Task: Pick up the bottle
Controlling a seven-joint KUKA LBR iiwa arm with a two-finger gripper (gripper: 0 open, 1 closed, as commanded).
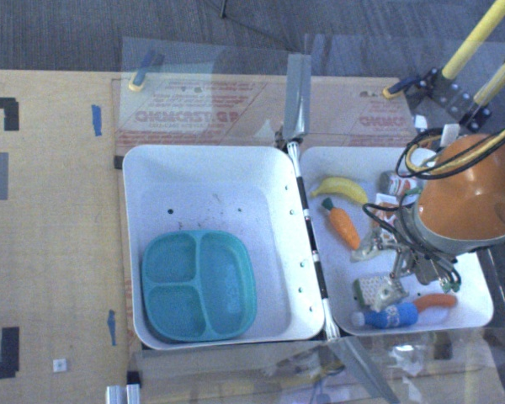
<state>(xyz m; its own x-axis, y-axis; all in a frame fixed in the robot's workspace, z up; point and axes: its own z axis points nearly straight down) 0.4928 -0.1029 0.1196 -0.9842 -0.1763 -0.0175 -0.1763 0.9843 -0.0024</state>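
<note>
Desk (50, 251): two bins side by side. Left bin (210, 167): divided tray (199, 285) in its near part. Right bin (475, 310), right of the tray: banana (340, 188) farthest back; carrot (344, 226) just before it; bottle (389, 316) at the near wall; hand (397, 286) directly behind the bottle.

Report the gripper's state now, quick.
Gripper: low in the right bin, just above the bottle; whether it is open or closed cannot be told, and nothing is seen held.
</note>
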